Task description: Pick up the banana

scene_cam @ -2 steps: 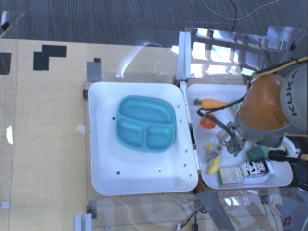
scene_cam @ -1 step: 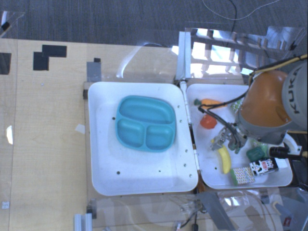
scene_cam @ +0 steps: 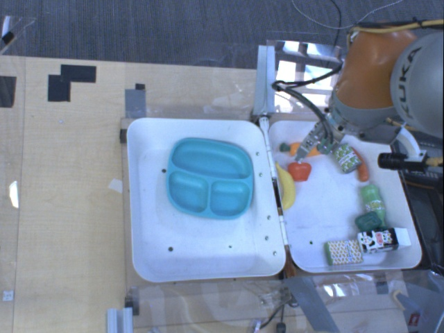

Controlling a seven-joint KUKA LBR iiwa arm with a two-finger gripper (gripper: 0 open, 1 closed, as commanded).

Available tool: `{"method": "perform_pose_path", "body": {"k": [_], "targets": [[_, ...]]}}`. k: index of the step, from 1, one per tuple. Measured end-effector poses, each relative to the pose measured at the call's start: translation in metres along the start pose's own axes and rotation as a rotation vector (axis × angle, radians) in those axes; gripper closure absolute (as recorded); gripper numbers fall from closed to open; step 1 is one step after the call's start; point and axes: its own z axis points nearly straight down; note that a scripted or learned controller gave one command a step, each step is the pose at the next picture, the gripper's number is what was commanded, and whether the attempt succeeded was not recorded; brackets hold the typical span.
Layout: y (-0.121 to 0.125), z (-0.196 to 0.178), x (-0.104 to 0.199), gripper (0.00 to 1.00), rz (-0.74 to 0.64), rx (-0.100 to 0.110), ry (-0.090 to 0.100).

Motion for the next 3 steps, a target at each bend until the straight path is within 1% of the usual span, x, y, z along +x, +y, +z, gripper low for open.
{"method": "perform_pose_path", "body": {"k": [1,2,3], "targets": [[0.000,0.000,0.000,0.00,0.000,0.001,0.001],[-0.028,0.098,-0.026,0.00,0.078,-0.001,-0.003],[-0.028,0.000,-0.015,0.00,0.258,0.001,0.000]]}}
